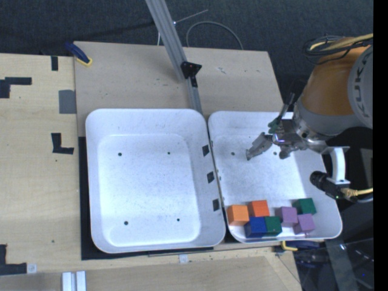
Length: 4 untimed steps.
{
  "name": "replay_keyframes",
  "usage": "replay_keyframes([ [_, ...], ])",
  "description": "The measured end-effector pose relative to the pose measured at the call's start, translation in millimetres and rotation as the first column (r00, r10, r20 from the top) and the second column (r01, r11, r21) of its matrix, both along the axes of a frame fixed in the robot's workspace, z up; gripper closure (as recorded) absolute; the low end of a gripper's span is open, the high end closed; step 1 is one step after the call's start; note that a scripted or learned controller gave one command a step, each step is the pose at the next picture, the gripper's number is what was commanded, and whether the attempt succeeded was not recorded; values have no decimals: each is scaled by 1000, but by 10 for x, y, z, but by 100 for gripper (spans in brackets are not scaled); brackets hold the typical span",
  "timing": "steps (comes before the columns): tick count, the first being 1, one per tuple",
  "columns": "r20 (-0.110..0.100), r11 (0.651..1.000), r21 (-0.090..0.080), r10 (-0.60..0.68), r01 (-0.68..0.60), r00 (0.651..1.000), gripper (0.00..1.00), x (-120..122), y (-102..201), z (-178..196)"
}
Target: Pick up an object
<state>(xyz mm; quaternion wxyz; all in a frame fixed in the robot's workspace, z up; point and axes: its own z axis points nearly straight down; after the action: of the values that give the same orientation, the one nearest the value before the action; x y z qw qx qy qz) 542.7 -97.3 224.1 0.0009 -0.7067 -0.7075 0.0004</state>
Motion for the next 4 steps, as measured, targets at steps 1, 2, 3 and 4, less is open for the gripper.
replay_keyframes([
  [1,11,1000,-5,-2,2,1000,0,368,-602,1152],
  [2,-9,1000,2,3,-3,1000,0,114,14,163],
  [3,10,1000,-2,0,0,1000,0,-261,-10,1581],
  [4,0,1000,-1,2,-2,1000,0,-98,282,1423],
])
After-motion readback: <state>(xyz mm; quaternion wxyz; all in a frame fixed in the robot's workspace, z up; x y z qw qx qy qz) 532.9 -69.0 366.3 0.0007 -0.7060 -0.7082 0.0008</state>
